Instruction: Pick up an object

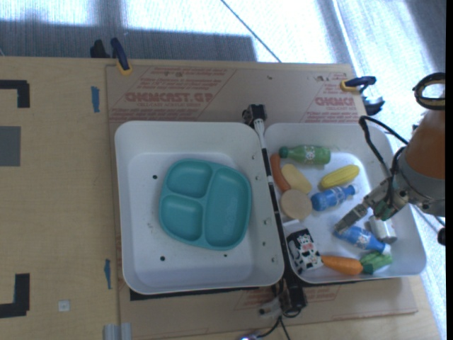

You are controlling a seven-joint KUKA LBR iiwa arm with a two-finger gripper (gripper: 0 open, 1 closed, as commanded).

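Observation:
My gripper [362, 227] hangs low over the right side of the right bin [407, 243], open. One dark finger [350, 222] slants toward the bin's middle and the other [384, 228] stands nearer the right wall. A small blue bottle [362, 239] lies just under and between them, not held. Close by are a larger blue bottle [332, 197], a yellow corn cob [338, 176], a green bottle [306, 154] and a carrot [342, 264] with a green top [377, 262].
The right bin also holds a pale yellow piece [296, 178], an orange piece [277, 173], a beige disc [296, 205] and a cow-patterned carton [305, 251]. A teal divided plate [205, 203] lies in the left bin [134, 190]. A black cable [375, 129] loops by the arm.

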